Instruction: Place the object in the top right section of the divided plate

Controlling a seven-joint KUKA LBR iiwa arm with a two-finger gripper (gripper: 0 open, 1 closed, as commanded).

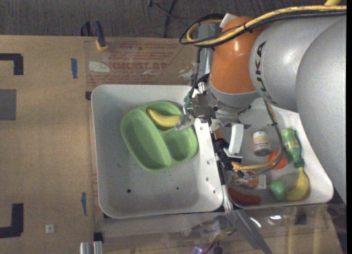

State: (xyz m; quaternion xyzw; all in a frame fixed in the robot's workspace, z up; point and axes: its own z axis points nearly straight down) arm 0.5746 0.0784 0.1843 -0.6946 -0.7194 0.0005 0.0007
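Observation:
A green divided plate lies in the left white bin. A yellow banana rests in the plate's upper right section. My gripper hangs right at the banana's right end, over the plate's right rim. Its metal fingers reach down beside the fruit, and the banana does not look clamped between them. The orange band and grey wrist hide the gripper's upper body.
The right bin holds a small can, a green bottle, a second banana, a green piece and a red item. Cardboard bench surface spreads to the left.

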